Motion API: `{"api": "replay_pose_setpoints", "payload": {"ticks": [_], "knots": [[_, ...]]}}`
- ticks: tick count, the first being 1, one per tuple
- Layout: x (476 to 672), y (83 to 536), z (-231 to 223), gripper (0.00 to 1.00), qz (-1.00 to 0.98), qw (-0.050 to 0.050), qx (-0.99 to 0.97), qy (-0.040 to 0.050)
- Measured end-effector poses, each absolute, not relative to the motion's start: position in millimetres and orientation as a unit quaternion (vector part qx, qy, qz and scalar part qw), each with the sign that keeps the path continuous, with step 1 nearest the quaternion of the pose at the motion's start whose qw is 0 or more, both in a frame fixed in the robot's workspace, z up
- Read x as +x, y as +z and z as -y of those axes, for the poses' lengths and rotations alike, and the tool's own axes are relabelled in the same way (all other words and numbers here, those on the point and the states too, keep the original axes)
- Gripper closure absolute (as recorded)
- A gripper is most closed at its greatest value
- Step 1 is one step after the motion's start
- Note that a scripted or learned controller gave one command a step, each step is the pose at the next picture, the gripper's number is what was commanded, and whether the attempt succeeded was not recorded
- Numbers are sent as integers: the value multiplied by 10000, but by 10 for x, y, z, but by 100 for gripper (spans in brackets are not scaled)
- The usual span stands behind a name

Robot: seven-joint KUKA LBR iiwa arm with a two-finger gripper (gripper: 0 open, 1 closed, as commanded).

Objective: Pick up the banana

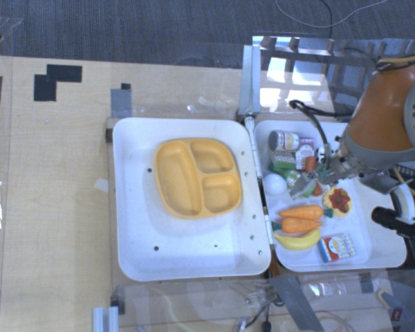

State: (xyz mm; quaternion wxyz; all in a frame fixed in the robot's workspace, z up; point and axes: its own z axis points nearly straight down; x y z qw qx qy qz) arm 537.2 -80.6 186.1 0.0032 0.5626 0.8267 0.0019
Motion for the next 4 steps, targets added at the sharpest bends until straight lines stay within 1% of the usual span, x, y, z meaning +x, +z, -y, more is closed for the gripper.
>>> {"api": "replay_pose_setpoints", "payload": {"ticks": [1,2,3,4], "knots": [[4886,1850,433,0,-8511,20,5249,13],[4885,1126,1128,0,-8551,28,5184,10],[4914,900,947,0,-9319,78,3627,11],[4893,1380,1104,0,-9443,45,3289,11]]}}
